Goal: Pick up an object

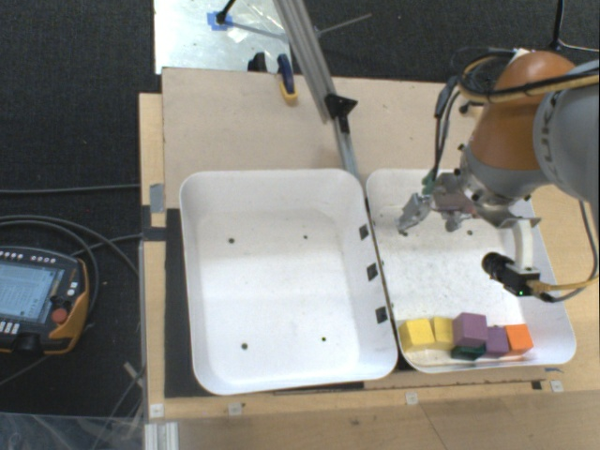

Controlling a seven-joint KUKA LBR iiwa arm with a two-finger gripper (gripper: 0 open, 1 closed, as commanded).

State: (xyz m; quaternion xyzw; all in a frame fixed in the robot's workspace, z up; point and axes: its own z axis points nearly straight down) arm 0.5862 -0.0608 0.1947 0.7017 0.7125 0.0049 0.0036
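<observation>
Bench (244, 120) carries two shallow white bins side by side. Left bin (281, 279) shows bare floor with a few small dark dots. Right bin (441, 270) holds a cluster of blocks packed along its near rim, toward 5 o'clock of the frame.

Cluster, left to right: yellow blocks (427, 332), two touching; a dark green block (468, 351) lying just in front of a purple block (472, 327); a smaller mauve block (497, 340); an orange block (518, 337) at the right end. All rest on the bin floor, touching or nearly touching their neighbours.

Arm (525, 111) enters from 3 o'clock, orange band uppermost. Gripper (415, 216) sits over the far part of the right bin, at about 12 o'clock from the block cluster and well apart from it. Fingers point toward 9 o'clock, near the divider between bins. Cannot tell how far they are spread: too small and blurred. No block seen between them.

Teach pendant (37, 298) lies off the bench at 9 o'clock. Slanted metal pole (309, 45) crosses the bench from 12 o'clock down to the bins' far edge.
</observation>
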